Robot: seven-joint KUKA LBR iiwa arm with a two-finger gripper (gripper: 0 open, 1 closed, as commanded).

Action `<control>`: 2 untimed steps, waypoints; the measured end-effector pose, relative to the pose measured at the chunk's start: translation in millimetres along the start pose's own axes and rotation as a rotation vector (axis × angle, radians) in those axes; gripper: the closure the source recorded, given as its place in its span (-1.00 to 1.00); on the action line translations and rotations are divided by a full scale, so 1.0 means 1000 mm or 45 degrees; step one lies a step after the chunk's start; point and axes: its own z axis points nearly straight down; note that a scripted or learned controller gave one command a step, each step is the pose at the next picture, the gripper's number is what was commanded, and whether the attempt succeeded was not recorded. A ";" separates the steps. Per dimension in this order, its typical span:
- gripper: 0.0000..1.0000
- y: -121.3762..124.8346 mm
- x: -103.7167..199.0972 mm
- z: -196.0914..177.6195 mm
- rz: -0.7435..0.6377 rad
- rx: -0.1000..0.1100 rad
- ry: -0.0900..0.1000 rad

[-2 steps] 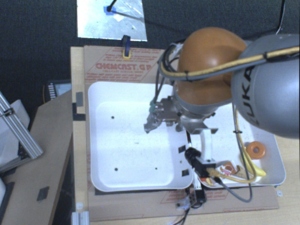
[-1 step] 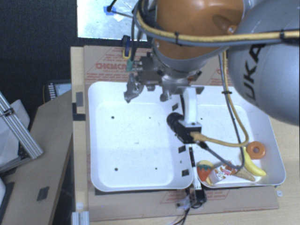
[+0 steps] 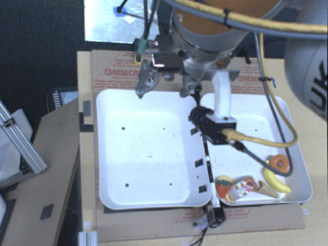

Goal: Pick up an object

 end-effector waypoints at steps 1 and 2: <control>-1.00 0.085 -0.062 -0.024 0.019 0.005 -0.010; -1.00 0.025 -0.081 -0.024 0.010 0.012 -0.007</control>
